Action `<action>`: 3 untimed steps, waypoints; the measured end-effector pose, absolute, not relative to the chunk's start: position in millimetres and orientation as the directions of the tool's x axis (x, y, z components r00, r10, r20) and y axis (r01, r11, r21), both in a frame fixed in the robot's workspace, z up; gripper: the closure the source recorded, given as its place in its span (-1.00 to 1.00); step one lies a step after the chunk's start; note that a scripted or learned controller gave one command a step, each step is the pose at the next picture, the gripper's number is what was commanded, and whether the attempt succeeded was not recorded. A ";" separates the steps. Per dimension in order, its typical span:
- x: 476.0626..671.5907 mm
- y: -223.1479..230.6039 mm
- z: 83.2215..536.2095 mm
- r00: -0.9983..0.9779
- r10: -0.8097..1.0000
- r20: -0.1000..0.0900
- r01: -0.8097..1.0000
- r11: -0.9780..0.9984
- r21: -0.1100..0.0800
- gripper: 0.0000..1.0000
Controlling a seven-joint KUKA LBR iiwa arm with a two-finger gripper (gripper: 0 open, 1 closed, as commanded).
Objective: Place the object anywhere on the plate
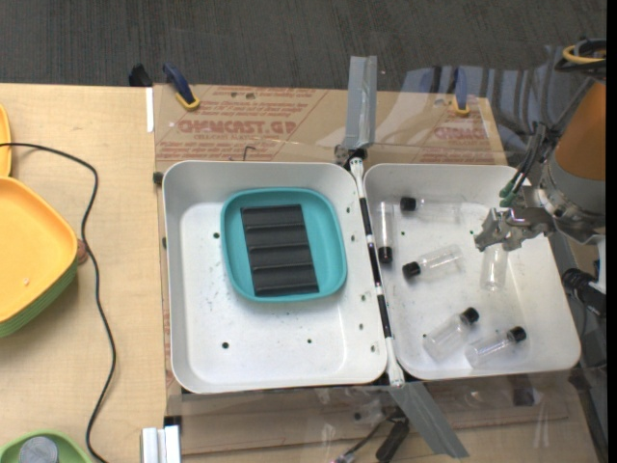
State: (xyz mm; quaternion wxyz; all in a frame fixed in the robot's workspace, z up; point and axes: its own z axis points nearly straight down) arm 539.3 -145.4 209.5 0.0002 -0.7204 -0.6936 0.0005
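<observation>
We see two shallow white bins side by side on the desk (87, 162). The left bin (193, 287) holds a teal plate (333, 249) with a dark ribbed insert (280, 249) lying in its middle. The right bin (545, 345) holds several clear vials with black caps, scattered apart: one upright-lying vial (384, 228) against the bin's left wall, one small cap (408, 204) near the top, one vial (432, 261) in the middle, and two vials (451, 331) (495, 345) close together near the front edge.

Behind the bins lies a cardboard sheet (251, 119) with red print that we read in part as "CHEMCAST".

The end effector (501, 234) hangs over the right part of the right bin. A further clear vial (494, 268) lies just below its tips, very near or touching them; we cannot tell whether the fingers are apart or together, nor whether they grip it. The plate is well apart from it, in the other bin.
</observation>
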 end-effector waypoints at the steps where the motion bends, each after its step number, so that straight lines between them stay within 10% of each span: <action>1: 547.9 -86.6 211.4 -0.208 0.978 0.000 0.978 0.208 -0.003 1.00; 2: 562.9 -6.7 190.2 -0.324 0.946 0.000 0.946 0.324 -0.004 1.00; 3: 562.9 -7.0 190.3 -0.322 0.947 0.000 0.947 0.322 -0.004 -1.00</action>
